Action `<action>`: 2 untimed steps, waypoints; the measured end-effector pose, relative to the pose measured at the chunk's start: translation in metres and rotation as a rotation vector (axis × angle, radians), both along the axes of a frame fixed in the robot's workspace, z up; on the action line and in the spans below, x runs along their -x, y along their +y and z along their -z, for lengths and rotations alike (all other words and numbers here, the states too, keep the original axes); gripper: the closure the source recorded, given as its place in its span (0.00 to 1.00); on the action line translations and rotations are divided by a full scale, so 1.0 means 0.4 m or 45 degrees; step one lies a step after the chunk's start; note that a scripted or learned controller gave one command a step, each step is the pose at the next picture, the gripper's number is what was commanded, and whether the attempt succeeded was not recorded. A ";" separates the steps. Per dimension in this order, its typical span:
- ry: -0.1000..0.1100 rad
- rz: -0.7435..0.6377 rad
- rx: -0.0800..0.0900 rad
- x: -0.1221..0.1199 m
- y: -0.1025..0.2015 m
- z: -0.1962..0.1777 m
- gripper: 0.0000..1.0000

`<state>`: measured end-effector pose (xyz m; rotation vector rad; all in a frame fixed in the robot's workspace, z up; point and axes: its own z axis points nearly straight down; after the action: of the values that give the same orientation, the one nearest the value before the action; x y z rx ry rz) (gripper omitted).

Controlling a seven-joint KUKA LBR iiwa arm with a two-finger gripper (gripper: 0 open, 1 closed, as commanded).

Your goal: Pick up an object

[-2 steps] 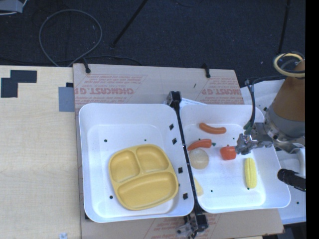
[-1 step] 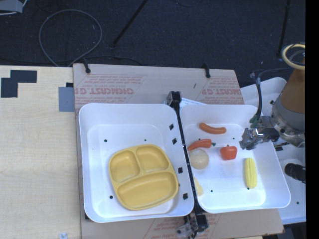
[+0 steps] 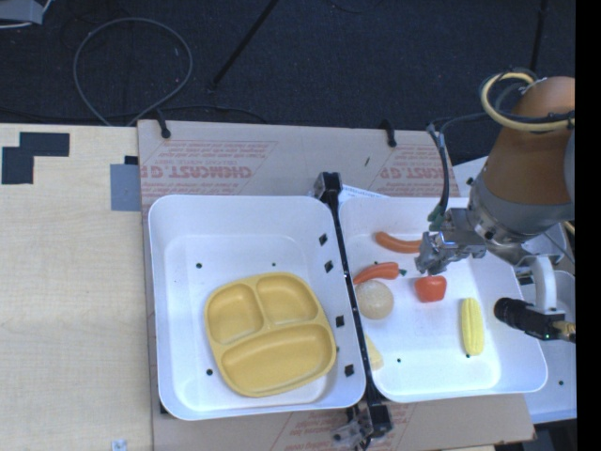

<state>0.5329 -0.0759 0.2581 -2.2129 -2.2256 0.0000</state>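
2 shallow white bins are seen side by side on the pale wooden surface. In the left bin a yellow plastic plate with 3 compartments is laid flat. In the right bin several toy foods are scattered: a small red tomato-like piece, a yellow corn cob to its right, a round cream-coloured ball to its left, and 2 orange-red sausage-shaped pieces nearer the far wall. The metal claw is positioned just above the red piece, seemingly touching its top; whether it is apart or together cannot be told. Nothing is seen clamped within it.
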 end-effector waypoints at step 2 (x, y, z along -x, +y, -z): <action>0.000 0.003 0.002 -0.109 0.255 0.065 1.00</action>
<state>0.5765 0.0261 0.2320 -2.2165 -2.2238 0.0022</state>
